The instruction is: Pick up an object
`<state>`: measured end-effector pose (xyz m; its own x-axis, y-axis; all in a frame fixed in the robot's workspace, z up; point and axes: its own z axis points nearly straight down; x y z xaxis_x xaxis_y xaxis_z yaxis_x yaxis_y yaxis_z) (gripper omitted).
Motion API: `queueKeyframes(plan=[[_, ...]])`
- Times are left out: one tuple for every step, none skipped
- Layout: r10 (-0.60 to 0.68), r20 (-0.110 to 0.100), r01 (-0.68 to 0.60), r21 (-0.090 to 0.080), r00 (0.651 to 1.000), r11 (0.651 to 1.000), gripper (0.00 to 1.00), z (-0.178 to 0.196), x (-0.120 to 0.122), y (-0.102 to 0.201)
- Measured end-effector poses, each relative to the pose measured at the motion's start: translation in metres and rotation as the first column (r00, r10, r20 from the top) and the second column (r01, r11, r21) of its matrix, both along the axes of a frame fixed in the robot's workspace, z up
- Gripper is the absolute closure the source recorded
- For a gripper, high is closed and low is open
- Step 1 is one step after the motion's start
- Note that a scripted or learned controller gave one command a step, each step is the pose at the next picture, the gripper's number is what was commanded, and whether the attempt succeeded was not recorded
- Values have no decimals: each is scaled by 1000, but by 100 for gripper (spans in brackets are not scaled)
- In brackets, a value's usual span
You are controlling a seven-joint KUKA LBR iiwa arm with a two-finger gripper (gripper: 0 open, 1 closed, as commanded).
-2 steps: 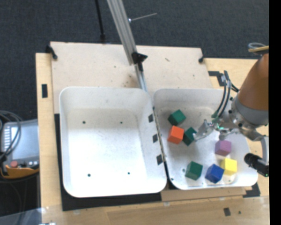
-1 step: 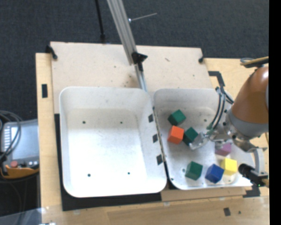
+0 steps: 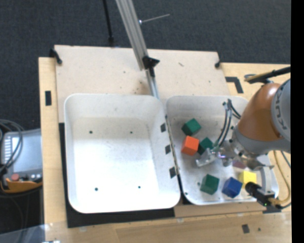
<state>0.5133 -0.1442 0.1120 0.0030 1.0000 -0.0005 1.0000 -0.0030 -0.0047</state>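
Note:
The right bin (image 3: 192, 105) holds several small blocks. A green block (image 3: 191, 126) lies toward the back, an orange block (image 3: 190, 145) sits just in front of it, and a dark green block (image 3: 206, 144) is right beside the orange one. Near the front lie another green block (image 3: 210, 184), a blue block (image 3: 232, 187) and a yellow block (image 3: 249, 176). My gripper (image 3: 206, 158) is low inside this bin, just in front of the orange and dark green blocks. Nothing shows between its fingers.
The left bin (image 3: 76, 110) stands beside the right one, sharing a middle wall. A slanted metal rail (image 3: 134, 32) rises behind the bins. The arm's orange band (image 3: 261, 110) covers the right bin's right side. A device with cables (image 3: 17, 158) sits at the far left.

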Motion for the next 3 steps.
queueKeyframes(plan=[[0,6,0,-2,1000,1000,0,-14,1,-2],[-6,12,6,-1,1000,1000,100,-3,2,-3],[6,12,-6,-2,1000,1000,100,52,14,-7]])
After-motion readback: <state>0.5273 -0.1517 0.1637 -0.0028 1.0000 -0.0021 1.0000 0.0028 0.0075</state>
